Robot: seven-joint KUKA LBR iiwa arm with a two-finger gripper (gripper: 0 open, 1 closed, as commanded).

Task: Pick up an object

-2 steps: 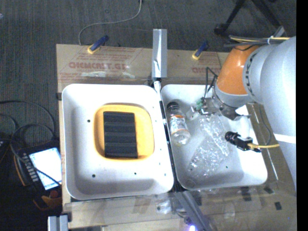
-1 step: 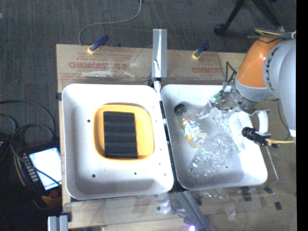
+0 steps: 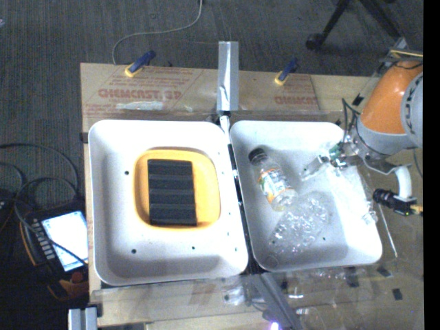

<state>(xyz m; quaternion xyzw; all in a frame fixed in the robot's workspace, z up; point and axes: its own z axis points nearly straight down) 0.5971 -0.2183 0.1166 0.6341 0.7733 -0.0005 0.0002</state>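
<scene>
Over the right bin's (image 3: 357, 184) far corner, fingers (image 3: 328, 161) of unclear spread, near the bottle (image 3: 273, 181).

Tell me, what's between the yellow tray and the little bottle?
In the camera view, the two bins' touching white walls lie between the yellow tray and the bottle.

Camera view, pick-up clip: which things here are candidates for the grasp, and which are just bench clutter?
Job in hand:
- plastic bottle lying in the right bin
- crinkled clear plastic beside it
- yellow tray with black insert in the left bin
- gripper over the right bin

Lying about:
- two clamps on the board
- cables and tablet on the floor
</scene>
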